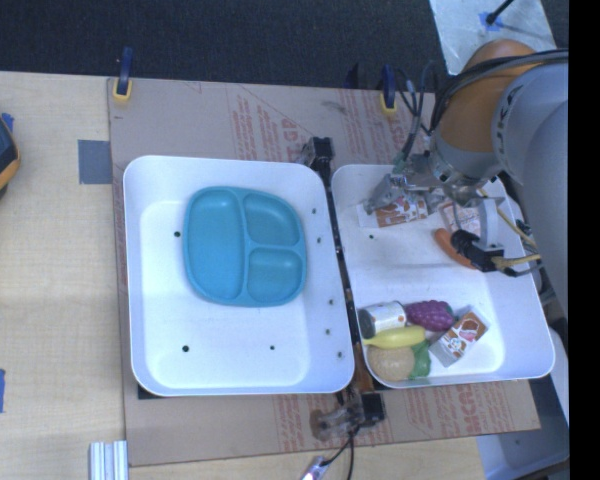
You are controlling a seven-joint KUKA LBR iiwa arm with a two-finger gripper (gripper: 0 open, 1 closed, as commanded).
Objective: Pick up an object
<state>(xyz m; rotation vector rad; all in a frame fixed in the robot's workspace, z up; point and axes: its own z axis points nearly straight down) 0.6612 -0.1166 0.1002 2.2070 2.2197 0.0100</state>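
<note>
- Nearest me, at six o'clock in the right-hand white bin (540, 353), lies a heap of toy food: purple grapes (430, 315), yellow banana (397, 337), small can (382, 318).
- Farther in, at twelve o'clock, the gripper (412, 183) sits low over a crumpled printed packet (400, 209), seemingly mid-grasp.
- Next it must close squarely and lift.
- The arm hides the pincer; I cannot tell its state.

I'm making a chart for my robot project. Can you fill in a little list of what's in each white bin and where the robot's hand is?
left bin: a blue divided plate, lying flat
right bin: toy food bunched at the near edge, purple grapes, a yellow banana, a small can and a small carton
far end of right bin: a printed packet and an orange item
gripper: low over the far end of the right bin, by the printed packet
holding something: cannot tell
</note>
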